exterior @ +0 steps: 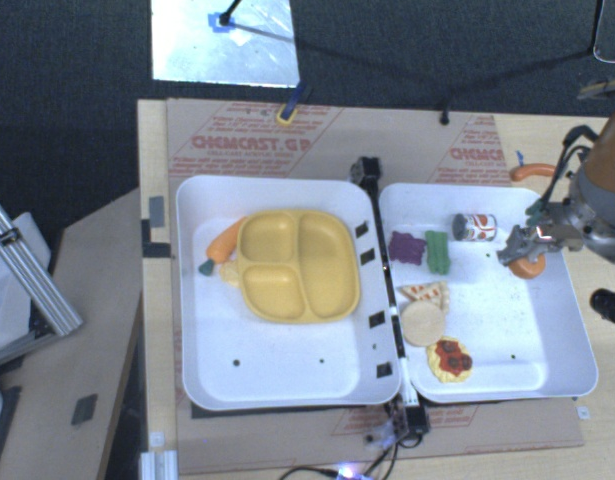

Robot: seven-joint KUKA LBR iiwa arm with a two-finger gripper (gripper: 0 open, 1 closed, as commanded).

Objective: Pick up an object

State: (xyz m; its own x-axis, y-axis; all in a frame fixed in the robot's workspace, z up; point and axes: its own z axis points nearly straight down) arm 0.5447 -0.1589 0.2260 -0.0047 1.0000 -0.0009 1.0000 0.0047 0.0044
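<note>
The gripper point(527, 238) hangs at the right edge of the right white bin point(562, 368), beside a small red-and-white can point(476, 227); its grip state cannot be told.

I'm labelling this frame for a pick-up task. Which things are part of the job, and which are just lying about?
Job: hand; can, grapes, green piece, sandwich, cookie, pizza.

Lying about: yellow plate, carrot, metal sheet.

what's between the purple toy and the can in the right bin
A green toy stands between the purple toy and the can, close beside the purple one, with bare bin floor between it and the can, as the camera view shows.
</note>
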